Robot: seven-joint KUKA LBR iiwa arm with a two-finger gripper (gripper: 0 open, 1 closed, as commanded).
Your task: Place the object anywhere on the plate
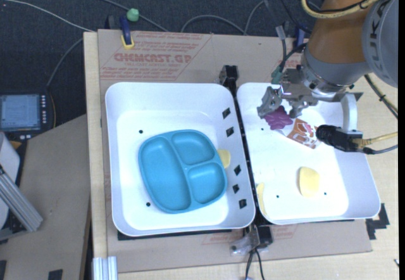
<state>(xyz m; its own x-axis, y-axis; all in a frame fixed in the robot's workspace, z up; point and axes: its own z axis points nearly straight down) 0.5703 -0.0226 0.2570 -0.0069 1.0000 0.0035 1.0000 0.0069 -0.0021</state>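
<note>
Above the purple object (pixel 278 120), the gripper (pixel 276 102) partly hid it; whether it gripped stayed unclear.

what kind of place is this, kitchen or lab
Most likely a robotics lab bench, not a kitchen: a grey-and-orange arm reaches over two white bins, loose cables trail across the dark floor, and a small monitor sits nearby.

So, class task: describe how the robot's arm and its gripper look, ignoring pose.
The arm is grey with a rounded orange band above the wrist. A yellowish cable loops beside the band, and thin dark cables run along it. The gripper is a small grey metal two-finger unit.
</note>
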